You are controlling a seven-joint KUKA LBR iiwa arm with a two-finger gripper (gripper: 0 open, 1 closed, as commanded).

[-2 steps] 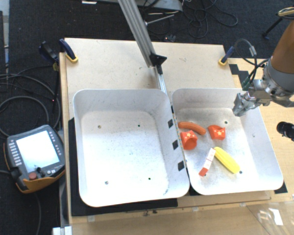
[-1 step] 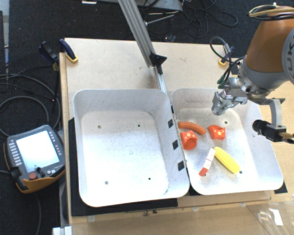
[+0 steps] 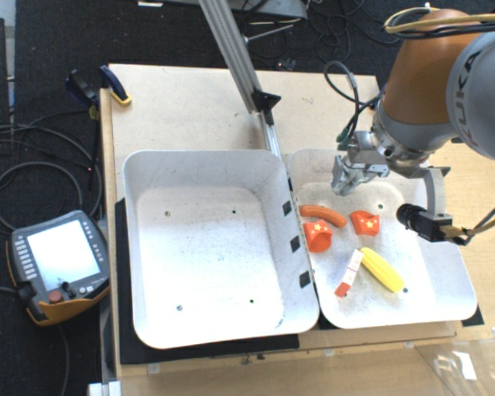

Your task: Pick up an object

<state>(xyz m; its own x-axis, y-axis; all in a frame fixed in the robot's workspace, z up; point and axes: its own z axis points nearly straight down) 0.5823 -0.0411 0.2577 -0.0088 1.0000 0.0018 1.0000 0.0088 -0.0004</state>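
The jaws of the grey two-finger gripper [image 3: 346, 181] hang over the far part of the right-hand shallow white plastic bin [image 3: 445, 291], nothing between them; how wide they stand I cannot tell at this slant. Nearest below them lies the long orange carrot-shaped toy [image 3: 322, 214], with the small red-orange block [image 3: 365, 222] just beside it and the rounder orange-red lump [image 3: 318, 236] close to the bin's left wall. Nearer the front lie the yellow corn-cob toy [image 3: 382, 271] and the white-and-red stick [image 3: 349, 273]. A sound grasp likely means descending straight onto the carrot, fingers across its narrow width, clear of its neighbours. The left white bin [image 3: 140, 180] sits alongside.
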